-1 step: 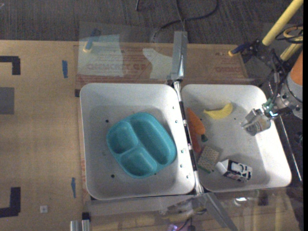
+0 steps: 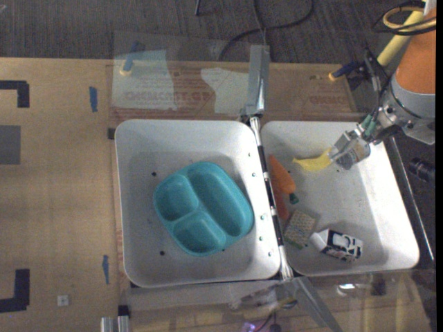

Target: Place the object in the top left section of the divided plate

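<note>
Two white bins sit side by side, and every place below is given from the teal divided plate (image 2: 203, 207), which lies in the left bin (image 2: 138, 147). Nearest the camera, right of the plate in the right bin (image 2: 398, 247), lie a small black-and-white carton (image 2: 339, 244) and a speckled packet (image 2: 300, 227). Just right of the plate, along the dividing rim, lies an orange carrot-shaped toy (image 2: 280, 180). Farther right and up, a yellow banana-like object (image 2: 313, 162) meets the gripper (image 2: 348, 152), whose tip appears to be pinching the object's right end. To do this step well, I judge the arm should lift straight up until the object clears the rim between the bins, then carry it left and lower it over the plate's upper-left section before letting go.
</note>
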### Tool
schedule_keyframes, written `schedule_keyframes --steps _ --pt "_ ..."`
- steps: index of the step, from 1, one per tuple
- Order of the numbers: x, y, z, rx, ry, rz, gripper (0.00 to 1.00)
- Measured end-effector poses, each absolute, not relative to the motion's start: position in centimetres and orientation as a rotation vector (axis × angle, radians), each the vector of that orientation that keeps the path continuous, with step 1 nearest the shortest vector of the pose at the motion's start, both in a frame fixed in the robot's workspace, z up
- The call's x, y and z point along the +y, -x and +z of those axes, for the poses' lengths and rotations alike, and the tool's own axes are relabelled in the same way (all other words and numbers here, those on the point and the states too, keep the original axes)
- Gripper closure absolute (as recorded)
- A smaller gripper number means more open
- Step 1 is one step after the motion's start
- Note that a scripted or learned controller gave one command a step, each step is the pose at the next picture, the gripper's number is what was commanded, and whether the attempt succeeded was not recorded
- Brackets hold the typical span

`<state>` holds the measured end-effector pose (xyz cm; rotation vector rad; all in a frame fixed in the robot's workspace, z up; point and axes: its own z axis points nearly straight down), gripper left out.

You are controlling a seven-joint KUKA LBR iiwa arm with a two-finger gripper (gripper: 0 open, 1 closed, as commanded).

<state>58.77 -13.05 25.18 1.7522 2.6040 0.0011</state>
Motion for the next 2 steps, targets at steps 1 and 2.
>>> schedule_keyframes --steps 1,2 --pt "-2.6 -56.7 18.3 2.752 -1.516 0.000 1.00" --pt "3.7 -56.3 21.0 2.920 -1.151 0.003 1.00"
